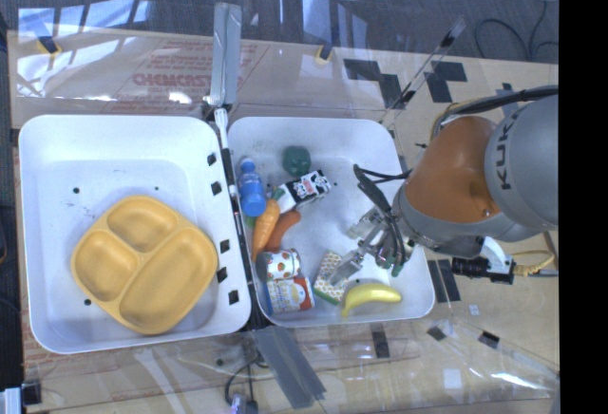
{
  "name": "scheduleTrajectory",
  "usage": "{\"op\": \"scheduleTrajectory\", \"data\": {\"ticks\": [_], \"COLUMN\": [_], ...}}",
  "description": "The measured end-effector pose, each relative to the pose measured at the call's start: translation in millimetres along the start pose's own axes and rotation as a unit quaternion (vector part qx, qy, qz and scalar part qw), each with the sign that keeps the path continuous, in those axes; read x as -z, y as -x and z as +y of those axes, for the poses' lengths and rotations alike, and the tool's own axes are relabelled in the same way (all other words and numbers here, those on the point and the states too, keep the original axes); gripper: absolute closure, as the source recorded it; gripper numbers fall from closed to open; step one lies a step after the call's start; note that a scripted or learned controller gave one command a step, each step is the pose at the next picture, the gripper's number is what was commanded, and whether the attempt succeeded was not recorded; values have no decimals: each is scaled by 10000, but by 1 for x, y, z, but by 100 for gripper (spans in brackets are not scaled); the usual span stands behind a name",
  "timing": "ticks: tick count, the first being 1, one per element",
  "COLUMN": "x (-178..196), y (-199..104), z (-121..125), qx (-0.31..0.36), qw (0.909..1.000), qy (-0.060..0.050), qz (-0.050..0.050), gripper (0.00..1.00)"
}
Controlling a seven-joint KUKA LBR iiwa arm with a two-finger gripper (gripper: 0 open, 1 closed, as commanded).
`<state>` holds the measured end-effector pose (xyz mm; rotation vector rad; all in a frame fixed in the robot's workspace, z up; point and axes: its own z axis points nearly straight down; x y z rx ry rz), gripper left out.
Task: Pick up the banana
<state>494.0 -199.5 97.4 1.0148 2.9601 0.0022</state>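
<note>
The bench (494, 346) holds two white bins side by side. The left bin (57, 146) has a big yellow tray (142, 262) with three spaces, lying flat near its 6 o'clock side. The right bin (380, 141) is full of small things, mostly pushed toward its 9 o'clock wall. The grey arm (518, 170) with its orange band comes in from 3 o'clock and bends down into the right bin, so its gripper (366, 246) can get at the things inside. The gripper hangs low, just above the banana (369, 295), and I cannot tell how it is set because it is too small and dark to see. The banana lies flat on the bin floor at about 5 o'clock in the right bin, by the front wall. Just beside it at 9 o'clock sits a small checked block (330, 276), then a red can (283, 281). A carrot (267, 224), a blue bottle (251, 189), a little milk carton (309, 186) and a dark green thing (296, 159) sit toward 11 o'clock. The banana is not picked up yet.
</note>
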Motion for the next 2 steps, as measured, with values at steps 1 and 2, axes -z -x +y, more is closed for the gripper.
{"op": "scheduleTrajectory", "data": {"ticks": [1,2], "x": [0,0], "y": [-4,-4], "z": [-15,-15], "qx": [1435,1434], "qw": [9897,9897], "qy": [4,5], "qz": [10,10], "gripper": [0,0]}}
